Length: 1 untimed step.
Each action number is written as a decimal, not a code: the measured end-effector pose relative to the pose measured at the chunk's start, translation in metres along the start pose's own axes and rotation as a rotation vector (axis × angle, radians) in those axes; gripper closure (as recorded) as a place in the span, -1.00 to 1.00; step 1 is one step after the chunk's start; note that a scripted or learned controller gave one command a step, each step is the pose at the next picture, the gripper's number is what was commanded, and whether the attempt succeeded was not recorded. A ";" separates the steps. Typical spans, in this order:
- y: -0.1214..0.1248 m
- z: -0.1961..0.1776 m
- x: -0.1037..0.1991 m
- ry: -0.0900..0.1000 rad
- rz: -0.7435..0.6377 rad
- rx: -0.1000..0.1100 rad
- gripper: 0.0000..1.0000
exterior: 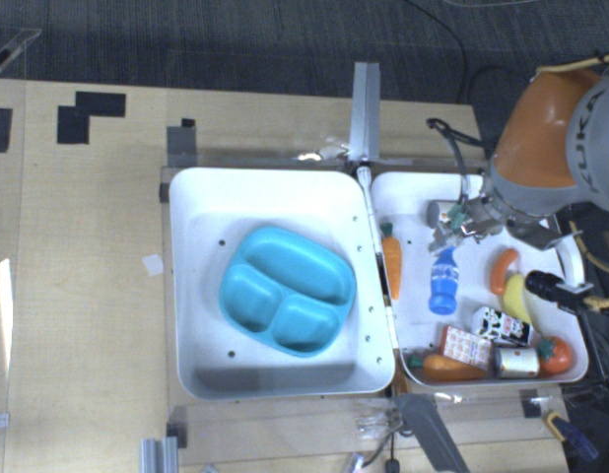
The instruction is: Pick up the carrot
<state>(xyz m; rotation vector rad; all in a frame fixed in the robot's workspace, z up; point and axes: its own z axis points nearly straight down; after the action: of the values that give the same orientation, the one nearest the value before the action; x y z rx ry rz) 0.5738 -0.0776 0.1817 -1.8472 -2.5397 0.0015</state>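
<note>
The carrot (pixel 391 260), orange with a green top, lies along the left wall of the right bin (pixel 415 187), pointing toward the front. My gripper (pixel 456 221) hangs over the back middle of that bin, to the right of the carrot and apart from it. It sits just above the cap end of a blue bottle (pixel 443 284). Nothing shows between the gripper and the carrot.
The left bin (pixel 196 363) holds a blue divided plate (pixel 288 290). The right bin also has an orange fruit (pixel 501 269), a yellow banana (pixel 517 298), a black-and-white carton (pixel 502 325), a red-and-white box (pixel 465 345), a can (pixel 519 361), an orange vegetable (pixel 449 368) and a red tomato (pixel 558 355).
</note>
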 end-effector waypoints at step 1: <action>0.039 -0.028 -0.052 -0.002 0.246 -0.002 1.00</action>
<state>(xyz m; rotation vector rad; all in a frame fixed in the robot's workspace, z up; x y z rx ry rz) 0.6272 -0.1151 0.2096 -2.1467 -2.2957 0.0007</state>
